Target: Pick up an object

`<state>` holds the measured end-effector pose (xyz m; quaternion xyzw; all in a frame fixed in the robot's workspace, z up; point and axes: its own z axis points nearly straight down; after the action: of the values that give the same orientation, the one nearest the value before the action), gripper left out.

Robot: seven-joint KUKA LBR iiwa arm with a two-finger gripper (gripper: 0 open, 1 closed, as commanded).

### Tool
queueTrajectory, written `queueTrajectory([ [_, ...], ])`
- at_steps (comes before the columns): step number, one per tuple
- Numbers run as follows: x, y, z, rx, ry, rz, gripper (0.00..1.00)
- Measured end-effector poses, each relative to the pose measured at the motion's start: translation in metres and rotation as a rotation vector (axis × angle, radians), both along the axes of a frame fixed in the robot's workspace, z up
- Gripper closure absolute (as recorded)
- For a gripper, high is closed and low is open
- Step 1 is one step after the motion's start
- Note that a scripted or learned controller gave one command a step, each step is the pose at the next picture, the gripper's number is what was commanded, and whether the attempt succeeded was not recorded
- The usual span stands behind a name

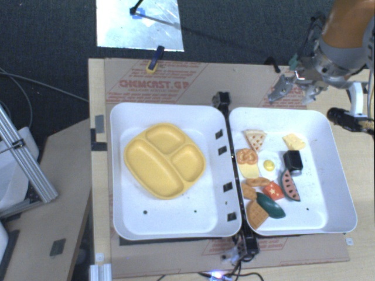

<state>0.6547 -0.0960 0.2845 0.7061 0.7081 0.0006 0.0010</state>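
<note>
- Nearest, at the front of the right bin (337,174): a waffle (256,213) touching a dark green piece (271,206), both low by the divider.
- Just behind these: a small red piece (273,190), a brown nugget (256,183) and a watermelon slice (290,185), close together.
- Further back: a fried egg (268,165) beside a pale yellow slab (249,170), a pretzel (246,156) against the slab's far edge, and a black block (293,161) to the egg's right.
- Toward the far wall: a pizza slice (255,139) and a yellow wedge (294,141), apart from each other.
- Across the divider, in the left bin (126,215): a yellow tray (164,160) with three sections, lying flat near the middle.
- Beyond the right bin's far rim, over the brown board (187,78): gripper (288,88), raised, well apart from all the food pieces, nothing seen between the fingers; cannot tell whether spread or pressed together.
- Behind and right of it: grey wrist and orange band of the arm (345,25).
- Farthest, on the dark floor: a shiny sheet (139,15), with a small blue-and-yellow object (155,59) at the board's far edge.
</note>
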Motion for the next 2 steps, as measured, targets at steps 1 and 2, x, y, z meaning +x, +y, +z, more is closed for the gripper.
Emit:
queueTrajectory([
  [1,0.013,-0.065,-0.148,-0.001,0.006,-0.006,0.0],
  [2,0.014,-0.102,-0.202,0.0,0.002,-0.004,0.0],
])
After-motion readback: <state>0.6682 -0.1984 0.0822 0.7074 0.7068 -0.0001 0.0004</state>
